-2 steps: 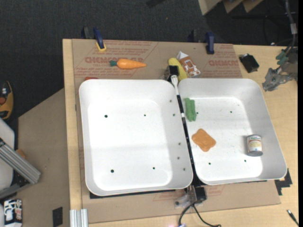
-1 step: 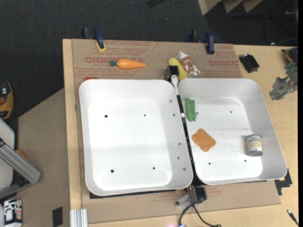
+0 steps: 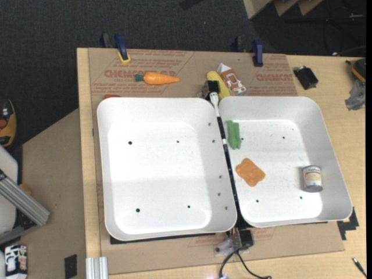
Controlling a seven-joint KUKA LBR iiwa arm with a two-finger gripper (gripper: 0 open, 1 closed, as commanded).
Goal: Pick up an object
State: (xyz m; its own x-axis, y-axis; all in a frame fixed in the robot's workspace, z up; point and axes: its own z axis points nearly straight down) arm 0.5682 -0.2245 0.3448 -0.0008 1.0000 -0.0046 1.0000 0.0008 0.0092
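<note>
Two white bins sit side by side on the desk (image 3: 58, 173): the left bin (image 3: 160, 167) and the right bin (image 3: 285, 158), which carries every likely target. Largest there is an orange, flattish piece (image 3: 250, 171) near the bin's middle-left, lying on a slight diagonal. Next is a green strip (image 3: 233, 134) just inside the left wall, its long axis running toward the far rim. Smallest is a little can (image 3: 313, 178), upright by the right wall, so probably nearest to an arm reaching in from that side. The claw's state cannot be told. Beyond the bins a toy carrot (image 3: 158, 79) lies on the desk, long axis sideways.
</note>
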